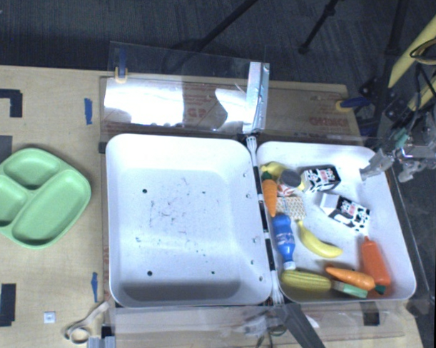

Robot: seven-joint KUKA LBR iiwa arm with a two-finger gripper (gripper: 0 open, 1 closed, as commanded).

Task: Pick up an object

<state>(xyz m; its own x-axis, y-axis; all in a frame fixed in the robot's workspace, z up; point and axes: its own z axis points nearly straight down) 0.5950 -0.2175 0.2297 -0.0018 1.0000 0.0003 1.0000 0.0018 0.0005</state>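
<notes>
The worktop (pixel 56 107) carries two white bins side by side, so that things can go from one to the other. The left bin (pixel 133 156), far from the end effector (pixel 379 163), has only scuffs and small holes on its floor. The right bin (pixel 403 283) lies just below and beside the end effector and holds all the toys, mostly crowded along its inner and near walls, probably where they slid or were dropped.

Well beyond the left bin, at the far side of the worktop, sits a green tray (pixel 35 197) with divided wells.

The end effector hangs over the right bin's far outer corner, off to the side of the clutter; whether it is released or clenched I cannot tell, and nothing shows in it.

Nearest it are two black-and-white cartons (pixel 320 177) (pixel 349 212). Further off come a banana (pixel 317 244), a blue bottle (pixel 284 240), a carrot (pixel 270 196) by the divider, a corn cob (pixel 305 281) against the near wall, another carrot (pixel 351 278) and an orange-red piece (pixel 375 260).

Any of these would do as the object; the cartons look the shortest reach, judging by position
</notes>
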